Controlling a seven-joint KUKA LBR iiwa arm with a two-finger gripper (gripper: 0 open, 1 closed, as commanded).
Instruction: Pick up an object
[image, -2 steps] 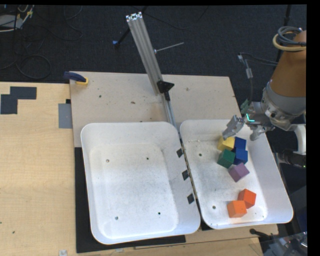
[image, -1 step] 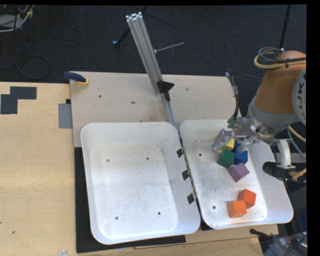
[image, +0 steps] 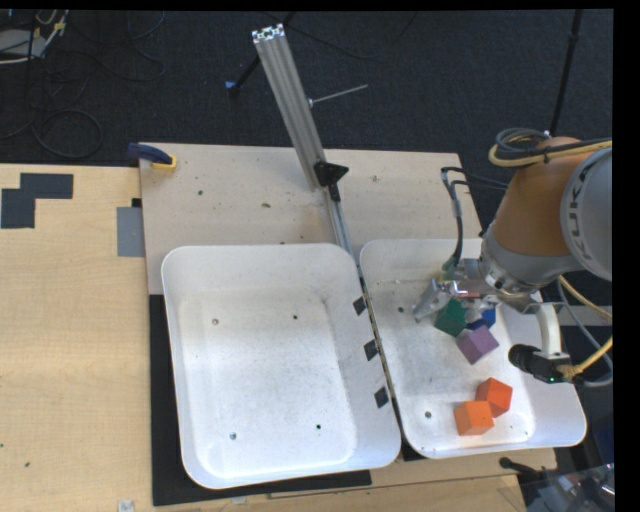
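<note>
Blocks clustered in the right bin (image: 420, 440) under the arm's wrist.
A green block (image: 451, 320), a purple block (image: 477, 343) and a small blue block (image: 488, 318) lie touching beneath the gripper (image: 447, 296); I cannot tell its finger state. Two orange blocks (image: 484, 407) sit nearer the front; the left bin (image: 190, 270) adjoins.

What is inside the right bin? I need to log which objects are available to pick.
The right bin holds a green block, a purple block, a blue piece and two orange blocks. The arm covers the bin's far right part.
</note>
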